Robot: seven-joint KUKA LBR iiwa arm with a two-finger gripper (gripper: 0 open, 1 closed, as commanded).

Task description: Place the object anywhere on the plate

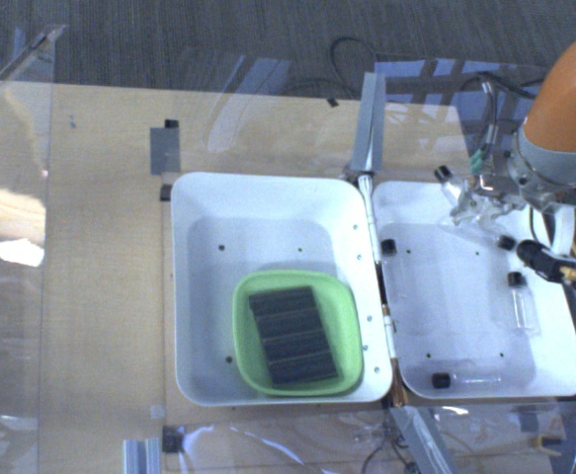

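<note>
A dark grey ridged block lies flat on the green plate, a little askew, inside the plate's rim. The plate sits in the near right part of the left bin. My gripper hangs over the far right corner of the right bin, well away from the plate and the block. Nothing is seen in it. The orange band of the arm is at the right edge of the view.
The right bin holds a few small black pieces and a clear tube-like item. A grey post stands behind the seam between the bins. Cables trail by the wrist.
</note>
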